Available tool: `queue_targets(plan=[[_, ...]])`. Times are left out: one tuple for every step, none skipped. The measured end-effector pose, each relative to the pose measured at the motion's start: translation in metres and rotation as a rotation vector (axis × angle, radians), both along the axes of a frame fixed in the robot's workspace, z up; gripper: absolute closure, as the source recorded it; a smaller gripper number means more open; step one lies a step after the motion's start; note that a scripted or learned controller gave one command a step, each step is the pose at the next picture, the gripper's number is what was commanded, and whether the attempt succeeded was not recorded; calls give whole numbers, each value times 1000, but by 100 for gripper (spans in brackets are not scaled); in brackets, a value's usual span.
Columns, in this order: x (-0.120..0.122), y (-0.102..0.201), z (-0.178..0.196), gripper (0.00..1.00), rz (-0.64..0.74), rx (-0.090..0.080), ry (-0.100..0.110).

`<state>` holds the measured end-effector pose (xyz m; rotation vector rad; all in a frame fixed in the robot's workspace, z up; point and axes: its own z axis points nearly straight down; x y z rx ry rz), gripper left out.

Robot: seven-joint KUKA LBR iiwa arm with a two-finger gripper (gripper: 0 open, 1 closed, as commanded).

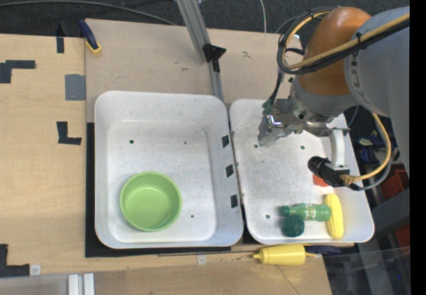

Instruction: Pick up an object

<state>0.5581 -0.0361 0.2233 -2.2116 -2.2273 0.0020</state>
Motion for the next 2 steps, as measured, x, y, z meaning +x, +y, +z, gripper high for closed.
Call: queue_targets(plan=[[20,49,10,100,0,1,-3],[43,108,10,100,1,1,-3]])
